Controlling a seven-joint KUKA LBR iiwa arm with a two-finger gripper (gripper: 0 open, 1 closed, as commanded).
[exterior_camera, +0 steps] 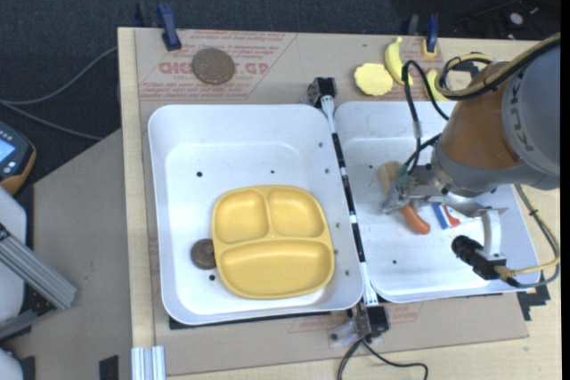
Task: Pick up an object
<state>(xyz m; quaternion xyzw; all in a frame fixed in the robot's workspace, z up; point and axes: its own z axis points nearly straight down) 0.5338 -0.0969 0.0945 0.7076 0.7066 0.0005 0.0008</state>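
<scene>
Over the right bin [392, 276], the claw [403, 191] hovers beside an orange object [416, 219]; finger state unclear.

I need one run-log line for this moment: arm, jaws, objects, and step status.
arm: over right bin | gripper: low, by orange object | jaws: unclear | left bin: yellow divided plate, brown disc | pick: not confirmed

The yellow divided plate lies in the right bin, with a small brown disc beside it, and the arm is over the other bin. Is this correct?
One thing is wrong: the yellow divided plate lies in the left bin, not the right. The camera view shows it there, with the small brown disc at its left edge, and the arm over the right bin.
</scene>
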